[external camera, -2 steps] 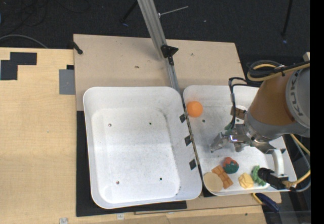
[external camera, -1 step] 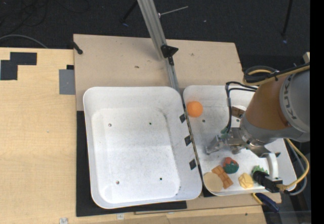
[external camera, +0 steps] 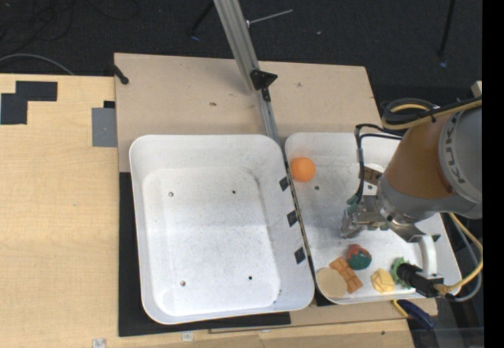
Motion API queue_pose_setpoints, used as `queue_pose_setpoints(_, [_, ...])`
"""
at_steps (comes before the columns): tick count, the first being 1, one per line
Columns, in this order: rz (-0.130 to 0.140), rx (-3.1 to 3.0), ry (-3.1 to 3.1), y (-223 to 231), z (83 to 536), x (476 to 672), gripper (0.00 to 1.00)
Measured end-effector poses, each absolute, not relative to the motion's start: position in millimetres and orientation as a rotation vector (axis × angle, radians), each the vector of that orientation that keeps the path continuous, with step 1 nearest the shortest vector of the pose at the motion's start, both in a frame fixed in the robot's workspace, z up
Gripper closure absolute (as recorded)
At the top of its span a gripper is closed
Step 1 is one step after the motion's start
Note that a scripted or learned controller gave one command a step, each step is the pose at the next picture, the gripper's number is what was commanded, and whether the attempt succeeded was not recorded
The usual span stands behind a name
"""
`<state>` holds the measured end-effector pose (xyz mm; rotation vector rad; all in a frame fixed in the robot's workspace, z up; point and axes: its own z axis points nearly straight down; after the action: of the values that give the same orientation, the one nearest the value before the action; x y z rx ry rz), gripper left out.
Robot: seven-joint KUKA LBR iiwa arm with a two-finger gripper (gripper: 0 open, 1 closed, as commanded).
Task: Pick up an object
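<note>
**A:** Setting: a pale wooden bench (external camera: 55, 205) on a dark carpeted floor. It carries the left bin (external camera: 157, 153) and the right bin (external camera: 335, 142), which touch along one wall. A slanted aluminium rail (external camera: 236, 24) rises behind them.

**B:** Where are the things to pick?

**A:** All in the right bin. An orange ball (external camera: 302, 169) sits near the dividing wall, well apart from the others. Along the near rim lie a green-and-red piece (external camera: 360, 257), an orange-brown piece (external camera: 346, 272) just beside it, a tan disc (external camera: 331, 284) touching that, and a yellow lump (external camera: 383, 281) further right.

**B:** And the arm?

**A:** The arm (external camera: 429, 169) reaches in from the right. Its gripper (external camera: 354, 230) hangs low over the right bin, just above the green-and-red piece and between it and the ball.

**B:** Open or closed?

**A:** From here I cannot tell, and I see nothing held in it.
</note>
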<state>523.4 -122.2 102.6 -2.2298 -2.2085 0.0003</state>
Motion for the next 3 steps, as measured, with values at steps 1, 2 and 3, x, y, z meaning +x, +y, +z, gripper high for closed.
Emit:
queue_pose_setpoints(1, [-0.001,-2.232,-2.213,-131,158,517.7,1.0])
queue_pose_setpoints(2, [-0.004,-2.222,-2.225,-125,217,516.6,1.0])
queue_pose_setpoints(3, [0.002,-2.218,-2.223,-126,219,516.5,1.0])
